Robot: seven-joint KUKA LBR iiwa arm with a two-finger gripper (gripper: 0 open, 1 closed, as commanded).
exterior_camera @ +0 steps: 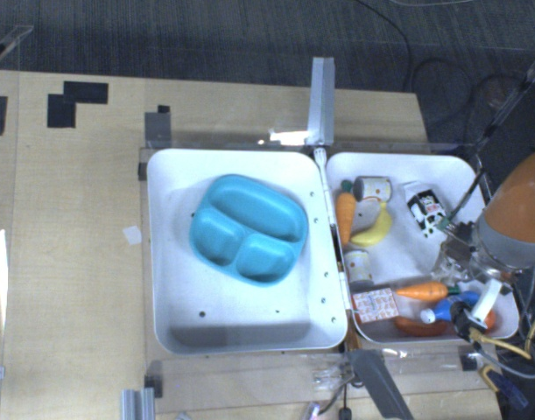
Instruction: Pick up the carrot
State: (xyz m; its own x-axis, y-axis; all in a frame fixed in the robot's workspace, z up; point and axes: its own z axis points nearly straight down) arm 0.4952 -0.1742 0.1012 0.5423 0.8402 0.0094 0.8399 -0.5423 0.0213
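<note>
No writing could be read; a small packet (374,304) with a red-and-white print lay at the near edge of the right bin (398,163), its lettering too small to make out. The carrot (345,216) lay against that bin's left wall, just left of a banana (376,227). A second orange, carrot-shaped piece (422,292) lay right of the packet, beside a black-and-white toy (426,208) farther back. The left bin (166,261) held a blue divided plate (248,227). The claw (464,274) hung over the right bin's right side; whether it was spread or closed could not be told.
</note>
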